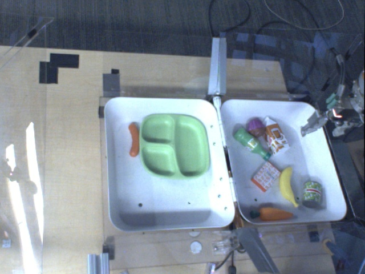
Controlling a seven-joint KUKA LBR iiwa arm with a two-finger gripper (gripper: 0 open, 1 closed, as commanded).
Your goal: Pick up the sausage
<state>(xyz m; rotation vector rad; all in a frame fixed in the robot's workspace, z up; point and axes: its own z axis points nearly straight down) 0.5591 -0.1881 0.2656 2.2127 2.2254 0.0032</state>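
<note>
Sausage beside green tray; tool over right bin

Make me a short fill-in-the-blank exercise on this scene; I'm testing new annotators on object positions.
1. The sausage lies in the ____ bin.
2. It lies beside the green ____, not on it.
3. The banana lies in the ____ bin.
4. The gripper hovers at the right bin's ____ edge.

Missing words: left; divided plate; right; right
</note>
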